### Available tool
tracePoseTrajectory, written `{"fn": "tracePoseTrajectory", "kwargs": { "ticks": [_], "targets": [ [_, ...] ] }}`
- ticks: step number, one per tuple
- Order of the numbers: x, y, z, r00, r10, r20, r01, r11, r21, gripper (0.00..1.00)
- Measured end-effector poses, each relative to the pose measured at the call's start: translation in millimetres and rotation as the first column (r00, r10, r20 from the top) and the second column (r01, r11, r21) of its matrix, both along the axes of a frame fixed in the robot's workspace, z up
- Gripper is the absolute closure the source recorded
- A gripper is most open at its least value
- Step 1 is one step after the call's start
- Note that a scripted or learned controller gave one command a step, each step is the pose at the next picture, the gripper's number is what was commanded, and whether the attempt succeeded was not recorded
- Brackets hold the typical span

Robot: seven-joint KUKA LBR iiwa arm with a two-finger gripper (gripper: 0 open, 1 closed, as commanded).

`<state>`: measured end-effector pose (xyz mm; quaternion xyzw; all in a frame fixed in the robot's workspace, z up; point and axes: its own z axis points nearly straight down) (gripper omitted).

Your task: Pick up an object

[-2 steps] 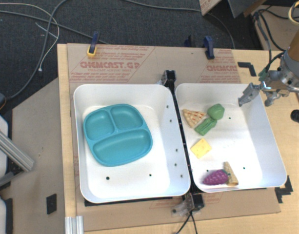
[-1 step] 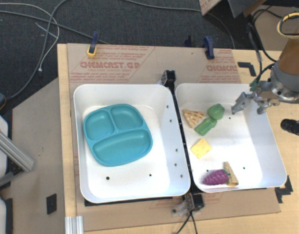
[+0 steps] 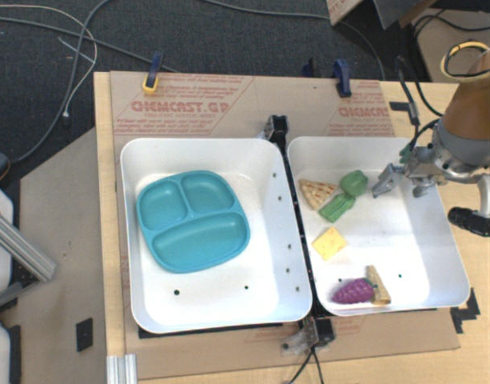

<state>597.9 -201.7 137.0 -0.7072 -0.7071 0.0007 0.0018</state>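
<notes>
My gripper (image 3: 398, 184) hangs over the far right part of the right bin (image 3: 436, 294), its two fingers (image 3: 383, 185) spread apart with nothing between them. The left fingertip reaches toward the green piece (image 3: 345, 195) and stops just short of it. The orange band (image 3: 475, 106) sits above my wrist, at the bin's far right edge.

Nearest in that bin, by the near rim, lies a purple bunch of grapes (image 3: 353, 291), knobbly, with its long axis running roughly left to right. A tan, wedge-shaped piece (image 3: 378, 285) touches its right end and tilts from the near rim toward the far left. A little farther in, close to the bin's left wall, a yellow block of cheese (image 3: 329, 243) lies flat, squarish and turned slightly askew.

Farther still is the green piece, with a rounded knob at its far right end and a longer body slanting down toward the near left. Just to its left, touching or nearly so, rests a tan slice (image 3: 317, 192) with a crisscross pattern, triangular, its tip pointing toward the near right.

The left bin (image 3: 141, 214) holds a teal divided plate (image 3: 193, 220), with three compartments, near the bin's middle and left side.

Both bins sit side by side on a brown board (image 3: 229, 102), which two clamps (image 3: 154, 70) hold at its far edge.
</notes>
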Motion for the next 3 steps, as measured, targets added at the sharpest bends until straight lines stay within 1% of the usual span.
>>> {"fn": "tracePoseTrajectory", "kwargs": {
  "ticks": [1, 2, 3],
  "targets": [
    [1.1, -0.1, 13.9, 1.000, 0.001, 0.005, -0.001, 1.000, -0.001, 1.00],
    [9.5, 0.8, 74.5, 1.000, 0.001, 0.008, -0.001, 1.000, -0.003, 1.00],
    [9.9, 0.9, 68.1, 1.000, 0.001, 0.003, -0.001, 1.000, -0.002, 1.00]
  ]
}}
